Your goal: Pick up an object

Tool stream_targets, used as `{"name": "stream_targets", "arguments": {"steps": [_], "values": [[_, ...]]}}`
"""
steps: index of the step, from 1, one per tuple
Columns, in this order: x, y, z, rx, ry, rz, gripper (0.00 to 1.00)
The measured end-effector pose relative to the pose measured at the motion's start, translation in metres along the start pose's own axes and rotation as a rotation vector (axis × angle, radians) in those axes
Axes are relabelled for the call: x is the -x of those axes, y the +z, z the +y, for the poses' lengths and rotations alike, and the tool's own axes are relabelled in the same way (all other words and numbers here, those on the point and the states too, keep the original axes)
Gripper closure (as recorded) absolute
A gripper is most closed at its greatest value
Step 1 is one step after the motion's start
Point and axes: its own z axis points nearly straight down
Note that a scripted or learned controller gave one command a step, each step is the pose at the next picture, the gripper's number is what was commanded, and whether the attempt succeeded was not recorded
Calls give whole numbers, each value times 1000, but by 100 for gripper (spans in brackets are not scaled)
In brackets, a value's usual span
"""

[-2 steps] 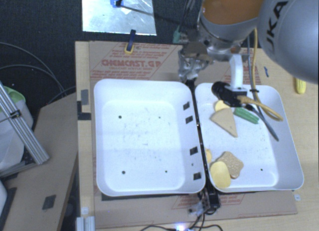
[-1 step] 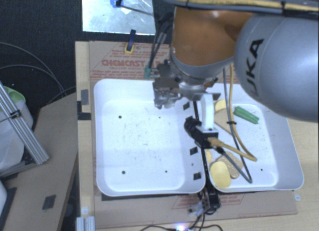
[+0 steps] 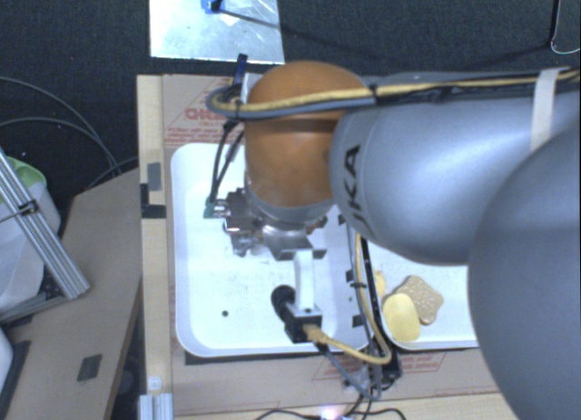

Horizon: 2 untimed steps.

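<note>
**Figure: bench from above, both bins in frame.** You see the arm (image 3: 436,182) reaching in from the right. Its orange band (image 3: 290,137) stands over the left bin (image 3: 195,255). The gripper (image 3: 272,239) hangs below the band, above the upper middle of that bin. The wrist hides its working end, so you cannot tell whether it is open or closed.

The things to pick lie in the right bin (image 3: 447,329). They are a yellow rounded object (image 3: 402,317) and a tan textured piece (image 3: 424,297), which touches it on its upper right. Both sit to the right of the gripper and lower in the view, well apart from it, past the wall between the bins.

A small dark speck (image 3: 224,312) marks the left bin's floor, below and left of the gripper. Both bins rest on a cardboard sheet (image 3: 182,114).
</note>
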Motion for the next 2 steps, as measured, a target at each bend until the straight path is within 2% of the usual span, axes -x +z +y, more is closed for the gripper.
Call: {"name": "stream_targets", "arguments": {"steps": [1, 2], "values": [[4, -142, 37, 29, 5, 9, 100], [6, -290, 111, 33, 9, 9, 100]]}}
